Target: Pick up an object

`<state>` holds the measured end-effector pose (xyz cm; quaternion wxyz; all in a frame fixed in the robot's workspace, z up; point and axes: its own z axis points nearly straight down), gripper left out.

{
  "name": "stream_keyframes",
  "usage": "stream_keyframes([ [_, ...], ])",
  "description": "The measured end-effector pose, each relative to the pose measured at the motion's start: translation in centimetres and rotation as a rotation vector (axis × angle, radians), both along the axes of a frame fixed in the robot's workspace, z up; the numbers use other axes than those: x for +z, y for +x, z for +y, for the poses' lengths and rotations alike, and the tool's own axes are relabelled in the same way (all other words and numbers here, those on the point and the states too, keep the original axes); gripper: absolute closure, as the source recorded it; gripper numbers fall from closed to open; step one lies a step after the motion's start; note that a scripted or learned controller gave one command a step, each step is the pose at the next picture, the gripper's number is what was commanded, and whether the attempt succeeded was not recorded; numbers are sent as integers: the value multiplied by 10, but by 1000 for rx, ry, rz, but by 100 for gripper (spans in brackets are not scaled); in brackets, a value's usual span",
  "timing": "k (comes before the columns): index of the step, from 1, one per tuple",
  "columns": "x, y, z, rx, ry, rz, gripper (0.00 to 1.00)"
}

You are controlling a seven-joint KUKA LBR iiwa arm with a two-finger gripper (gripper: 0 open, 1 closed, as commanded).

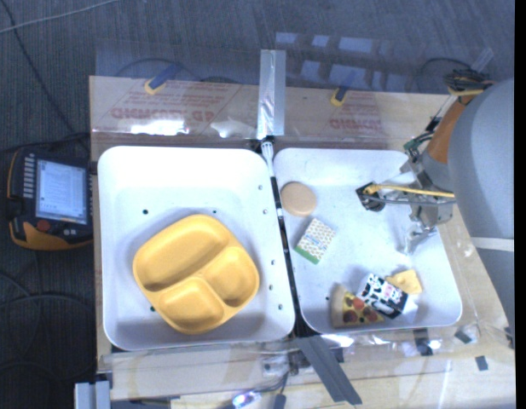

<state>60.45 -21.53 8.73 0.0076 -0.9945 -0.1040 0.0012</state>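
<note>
Camera view, looking down: you have the grey arm [493, 156] reaching in from the right edge. Its orange band [442, 139] shows above the wrist, and the wrist is bent down over the right side of the right bin [331, 164]. The gripper [419, 235] hangs near that bin's right wall, over bare bin floor and apart from every object. From here you cannot tell whether the claw is spread or pressed together. Pick candidates all lie in the right bin. A round tan disc [298, 198] sits upper left by the divider, with a small green-and-white carton [316, 239] just below it. Along the near edge, a toy pizza slice [348, 307] touches a black-and-white block [384, 295]. A yellow wedge [406, 280] lies just beside that block, below the gripper. The left bin [126, 169] holds a yellow divided plate [194, 271].
</note>
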Motion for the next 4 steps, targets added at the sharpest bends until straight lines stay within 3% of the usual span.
stream_keyframes([
  [1,59,56,-7,87,-15,4,0],
  [2,1,-23,24,14,-19,-11,0],
  [3,23,40,-4,2,-9,6,0],
  [4,29,40,-3,10,-14,15,100],
])
